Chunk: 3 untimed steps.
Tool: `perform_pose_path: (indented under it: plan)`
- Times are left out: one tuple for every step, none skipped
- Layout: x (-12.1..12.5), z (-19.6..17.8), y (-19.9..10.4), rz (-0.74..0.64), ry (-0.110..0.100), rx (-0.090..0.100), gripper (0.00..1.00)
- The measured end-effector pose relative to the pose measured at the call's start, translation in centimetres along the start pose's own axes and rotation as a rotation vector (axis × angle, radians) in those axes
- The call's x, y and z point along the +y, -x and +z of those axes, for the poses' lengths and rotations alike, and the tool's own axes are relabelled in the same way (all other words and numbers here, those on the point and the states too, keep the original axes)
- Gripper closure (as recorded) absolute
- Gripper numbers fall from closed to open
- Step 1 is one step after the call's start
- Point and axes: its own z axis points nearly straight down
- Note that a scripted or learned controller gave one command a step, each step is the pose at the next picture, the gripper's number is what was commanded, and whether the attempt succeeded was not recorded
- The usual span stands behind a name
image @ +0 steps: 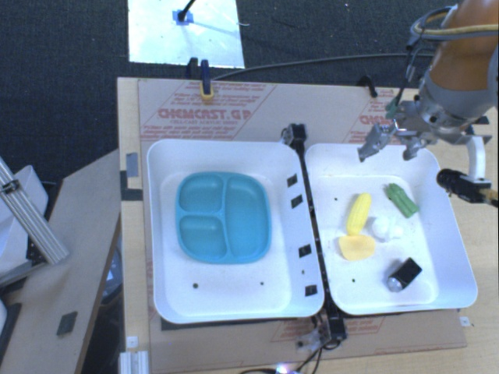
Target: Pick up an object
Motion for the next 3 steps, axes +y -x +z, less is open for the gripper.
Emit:
perform_pose_path:
  plan:
    - [0.2,-0.5,0.0,-0.001,0.008,-0.001,0.0]
    - [-0.4,5.4,-0.6,0.001,0.003,0.0,0.0]
    - [-0.9,9.7,-0.4,0.001,0.004,0.0,0.0]
